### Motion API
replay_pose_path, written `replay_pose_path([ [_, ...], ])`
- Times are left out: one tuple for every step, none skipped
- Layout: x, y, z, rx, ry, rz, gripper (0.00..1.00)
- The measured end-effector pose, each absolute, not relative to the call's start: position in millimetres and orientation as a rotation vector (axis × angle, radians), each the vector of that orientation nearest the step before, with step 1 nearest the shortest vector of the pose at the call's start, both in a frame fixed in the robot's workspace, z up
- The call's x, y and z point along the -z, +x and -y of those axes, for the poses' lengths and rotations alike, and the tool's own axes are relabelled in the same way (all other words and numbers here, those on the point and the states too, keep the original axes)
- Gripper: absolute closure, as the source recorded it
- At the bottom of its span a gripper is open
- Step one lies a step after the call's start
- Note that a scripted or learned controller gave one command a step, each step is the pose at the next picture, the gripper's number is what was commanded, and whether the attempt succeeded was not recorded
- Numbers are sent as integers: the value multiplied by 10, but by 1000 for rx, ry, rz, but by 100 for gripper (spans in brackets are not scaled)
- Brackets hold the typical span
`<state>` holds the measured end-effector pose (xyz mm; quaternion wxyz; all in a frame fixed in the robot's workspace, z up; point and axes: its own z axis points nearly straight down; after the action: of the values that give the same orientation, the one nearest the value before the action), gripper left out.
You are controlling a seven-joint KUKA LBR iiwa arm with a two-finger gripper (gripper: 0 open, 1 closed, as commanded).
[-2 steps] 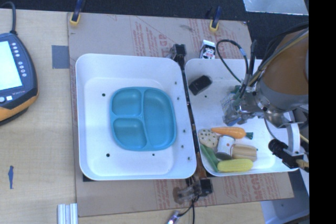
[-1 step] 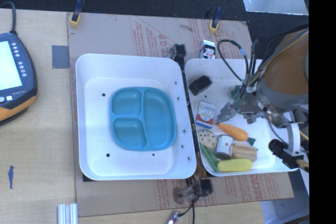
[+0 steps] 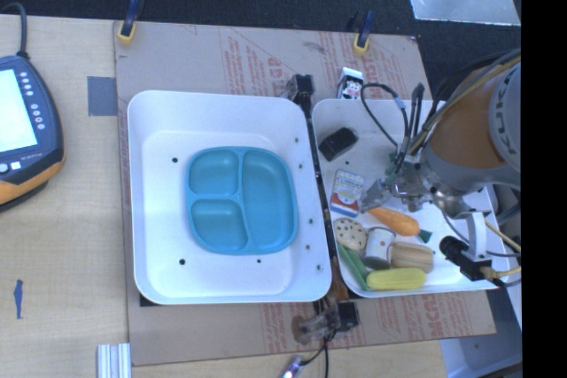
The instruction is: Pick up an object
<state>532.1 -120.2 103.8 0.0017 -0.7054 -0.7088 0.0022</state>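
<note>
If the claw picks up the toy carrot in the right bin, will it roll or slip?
The toy carrot looks round and tapered, so it may roll when nudged. Its smooth, probably plastic surface could slip from a grip near the thin end. It lies close to the wooden cylinder, so neighbours might shift.

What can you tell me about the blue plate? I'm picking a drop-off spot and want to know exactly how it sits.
The blue plate is a light blue, rounded-square tray that looks like matte plastic, split into three compartments: two smaller ones on its left side and one long one on its right. It lies flat, right way up, near the middle of the left bin, resting on the bin's floor.
</note>
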Motion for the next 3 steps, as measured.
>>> replay_pose_path([
  [-951, 5274, 985, 0, -2223, 2232, 0],
  [-1056, 5283, 970, 4, -2216, 2232, 100],
  [-966, 6110, 2134, -3, -2219, 2222, 100],
])
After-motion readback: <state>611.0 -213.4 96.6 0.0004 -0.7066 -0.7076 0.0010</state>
